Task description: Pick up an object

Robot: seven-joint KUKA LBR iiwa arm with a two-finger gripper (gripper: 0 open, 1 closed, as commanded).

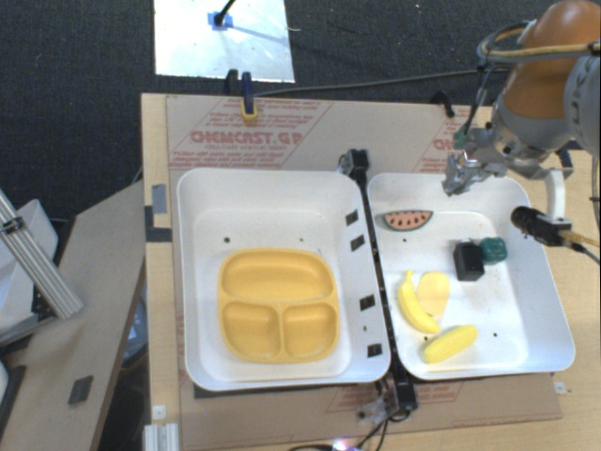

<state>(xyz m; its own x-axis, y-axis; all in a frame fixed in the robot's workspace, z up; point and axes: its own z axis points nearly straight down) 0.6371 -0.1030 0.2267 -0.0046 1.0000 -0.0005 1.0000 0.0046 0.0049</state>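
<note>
Your gripper (457, 178) hangs over the far rim of the right bin (540, 294), nothing between its fingers; can't tell if they're apart or together. Objects all sit in the right bin: watermelon slice (407, 220) near the far-left corner, black block (469, 260) touching a green piece (492, 249) mid-bin, banana (414, 308) against a pale yellow slice (434, 294), yellow lemon-like piece (449, 343) near the front. Left bin (202, 252) holds a yellow divided tray (278, 304).

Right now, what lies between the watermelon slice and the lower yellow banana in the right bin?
In the camera view, between the watermelon slice and the lower banana lie another banana and a pale yellow piece.
</note>
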